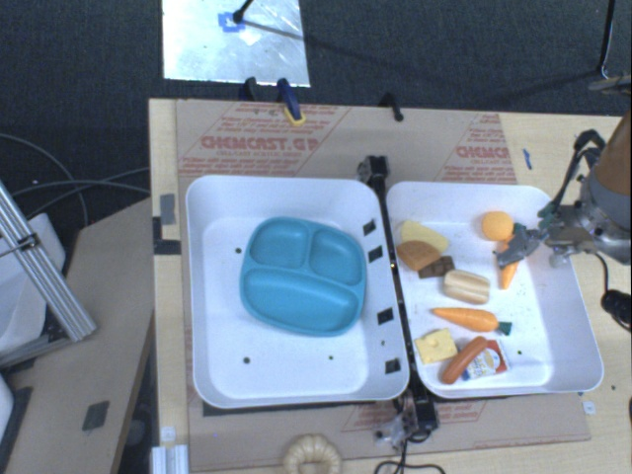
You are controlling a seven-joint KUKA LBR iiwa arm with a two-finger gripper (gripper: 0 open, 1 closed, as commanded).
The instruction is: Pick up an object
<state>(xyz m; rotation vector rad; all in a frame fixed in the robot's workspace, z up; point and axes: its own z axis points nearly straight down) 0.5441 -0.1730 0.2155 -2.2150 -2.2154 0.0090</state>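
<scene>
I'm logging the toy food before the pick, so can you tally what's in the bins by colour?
Blue: 1, the divided plate
Orange: 3, ball, long carrot, small carrot
Yellow: 2, wedge, cube
Brown: 2, round piece, dark piece
Tan: 1, bun
Red: 2, sausage, packet
Total: 11

Even, bright overhead light, soft shadows, glare on the foil sheet, slightly soft focus.
</scene>
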